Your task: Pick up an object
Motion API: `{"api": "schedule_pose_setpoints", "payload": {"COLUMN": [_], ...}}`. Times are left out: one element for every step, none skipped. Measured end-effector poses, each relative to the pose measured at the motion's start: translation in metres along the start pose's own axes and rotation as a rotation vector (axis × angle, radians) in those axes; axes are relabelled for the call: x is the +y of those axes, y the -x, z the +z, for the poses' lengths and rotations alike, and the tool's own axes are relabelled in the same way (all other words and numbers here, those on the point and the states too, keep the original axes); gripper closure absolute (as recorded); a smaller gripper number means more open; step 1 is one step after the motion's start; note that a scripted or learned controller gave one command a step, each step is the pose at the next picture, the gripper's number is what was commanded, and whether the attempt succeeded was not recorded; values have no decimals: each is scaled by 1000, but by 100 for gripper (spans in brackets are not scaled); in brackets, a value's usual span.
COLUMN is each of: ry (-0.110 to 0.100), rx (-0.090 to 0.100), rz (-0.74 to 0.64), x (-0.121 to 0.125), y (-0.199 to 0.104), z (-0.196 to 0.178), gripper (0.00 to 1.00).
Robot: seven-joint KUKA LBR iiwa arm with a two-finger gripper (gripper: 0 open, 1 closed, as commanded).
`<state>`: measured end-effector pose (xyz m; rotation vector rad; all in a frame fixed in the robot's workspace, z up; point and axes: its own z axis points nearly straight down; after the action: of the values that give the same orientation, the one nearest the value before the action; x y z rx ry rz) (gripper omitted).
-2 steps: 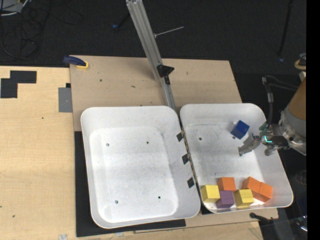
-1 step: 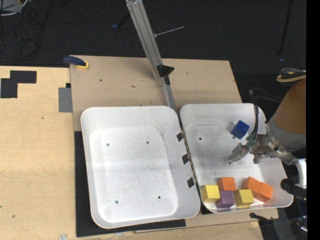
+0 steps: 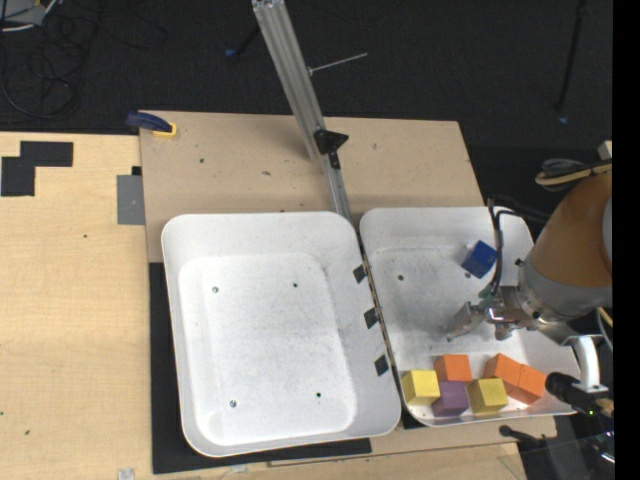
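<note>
My gripper (image 3: 481, 326) hovers low over the middle of the right bin (image 3: 420, 238), open, with nothing between its fingers. A blue block (image 3: 480, 258) lies a little beyond it, toward the bin's far right side. Along the bin's near edge sits a cluster of blocks: a yellow one (image 3: 421, 384), an orange one (image 3: 455, 367), a purple one (image 3: 453, 398), a second yellow one (image 3: 489, 394) and a larger orange one (image 3: 520, 378). The gripper is just above and behind this cluster, touching none of the blocks.
The left bin (image 3: 190, 238) lies beside the right one, with black clips (image 3: 368, 317) along the shared rim. A slanted metal rail (image 3: 296, 78) rises behind the bins. The arm's grey body (image 3: 575, 258) overhangs the right bin's right edge.
</note>
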<state>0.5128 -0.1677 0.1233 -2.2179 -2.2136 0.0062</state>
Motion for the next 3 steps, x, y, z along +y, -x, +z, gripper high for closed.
{"api": "schedule_pose_setpoints", "payload": {"ry": [6,5,11], "rx": [-1,1,-4], "rz": [1,9,-1], "x": [1,0,7], "y": [0,0,9], "z": [32,21,-32], "gripper": [0,100,100]}}
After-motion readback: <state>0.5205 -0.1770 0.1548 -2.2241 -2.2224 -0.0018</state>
